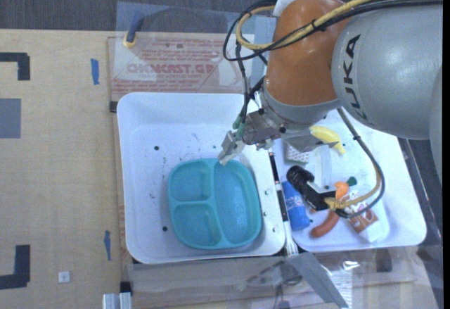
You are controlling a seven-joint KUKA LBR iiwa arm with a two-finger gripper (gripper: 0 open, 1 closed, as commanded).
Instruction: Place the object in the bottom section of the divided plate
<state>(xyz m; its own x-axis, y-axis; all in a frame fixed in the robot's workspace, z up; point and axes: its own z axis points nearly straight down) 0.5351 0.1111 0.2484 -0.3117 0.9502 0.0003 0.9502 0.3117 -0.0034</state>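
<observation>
A teal divided plate lies in the left bin, toward its front right, and nothing shows in any of its three sections. My gripper hangs just over the plate's far rim, near its back right corner, tilted down and to the left. The arm's wrist hides what lies directly behind the gripper. I see no object between the gripper and the plate.
The right bin holds a yellow banana, a blue tube, an orange carrot, a red sausage and a brown packet. The arm covers much of that bin's back half. A divider wall separates the bins.
</observation>
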